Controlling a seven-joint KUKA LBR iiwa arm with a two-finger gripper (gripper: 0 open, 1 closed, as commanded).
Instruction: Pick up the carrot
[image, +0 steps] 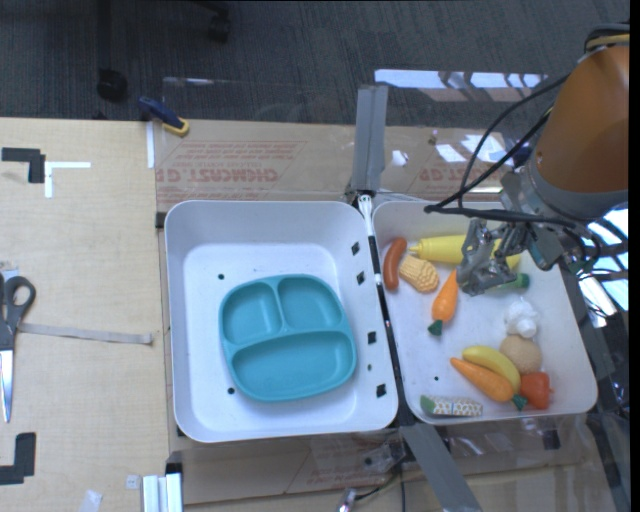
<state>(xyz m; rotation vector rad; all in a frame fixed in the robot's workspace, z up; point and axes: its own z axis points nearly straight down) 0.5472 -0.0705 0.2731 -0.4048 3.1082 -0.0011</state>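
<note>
Over the right bin (575, 330), the gripper (487, 272) (grip state unclear) hangs beside the carrot (445, 300).

Claw (487, 268) over right bin (570, 330), just beside carrot (446, 300), teal plate (288, 337) in left bin (190, 300)

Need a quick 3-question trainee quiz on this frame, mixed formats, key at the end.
1. True or false: the blue divided plate lies in the same bin as the toy food.
2. Multiple choice: the gripper hangs over A) the left bin, B) the right bin, C) the bare bench.
3. Fill in: two carrots lie in the right bin; the upper carrot is directly below the ____.

Key
1. False: the plate sits alone in the left bin; the food is in the right bin.
2. B, near the upper carrot and the corn cob.
3. Corn cob. The lower carrot lies beside the banana.
</note>
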